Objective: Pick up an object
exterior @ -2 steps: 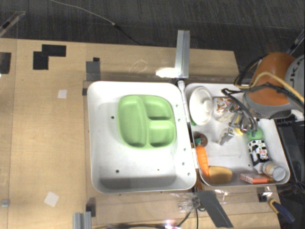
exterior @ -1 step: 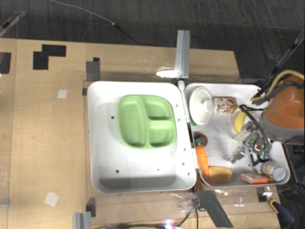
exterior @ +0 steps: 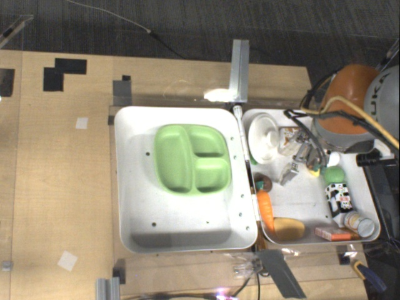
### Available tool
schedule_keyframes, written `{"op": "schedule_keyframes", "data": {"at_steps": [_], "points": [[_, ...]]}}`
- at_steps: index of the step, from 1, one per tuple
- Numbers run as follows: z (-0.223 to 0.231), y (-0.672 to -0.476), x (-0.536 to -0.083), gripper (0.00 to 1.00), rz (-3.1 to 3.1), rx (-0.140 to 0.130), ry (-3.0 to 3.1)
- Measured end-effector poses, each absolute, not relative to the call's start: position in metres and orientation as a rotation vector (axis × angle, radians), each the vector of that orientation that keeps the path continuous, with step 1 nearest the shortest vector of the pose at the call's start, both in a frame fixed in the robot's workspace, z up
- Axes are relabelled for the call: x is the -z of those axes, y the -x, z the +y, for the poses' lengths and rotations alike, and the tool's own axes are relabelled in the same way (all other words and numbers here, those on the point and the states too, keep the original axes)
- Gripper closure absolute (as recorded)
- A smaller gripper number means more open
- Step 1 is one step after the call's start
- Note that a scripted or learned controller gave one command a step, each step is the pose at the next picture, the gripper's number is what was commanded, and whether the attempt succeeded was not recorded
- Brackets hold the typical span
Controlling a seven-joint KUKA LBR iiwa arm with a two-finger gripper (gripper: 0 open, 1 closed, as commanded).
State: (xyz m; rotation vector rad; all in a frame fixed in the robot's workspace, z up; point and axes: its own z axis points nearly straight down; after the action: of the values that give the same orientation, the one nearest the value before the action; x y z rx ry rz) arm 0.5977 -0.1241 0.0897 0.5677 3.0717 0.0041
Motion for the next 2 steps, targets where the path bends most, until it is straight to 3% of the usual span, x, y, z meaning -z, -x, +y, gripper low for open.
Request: {"op": "schedule_keyframes", "data": {"at_steps": [1,2], "points": [[-0.148,-0.556,-0.091,0.00,3.030,-0.003,-0.761],[-0.200,-0.645,-0.090,0.00,3.062,0.004,-0.926]]}}
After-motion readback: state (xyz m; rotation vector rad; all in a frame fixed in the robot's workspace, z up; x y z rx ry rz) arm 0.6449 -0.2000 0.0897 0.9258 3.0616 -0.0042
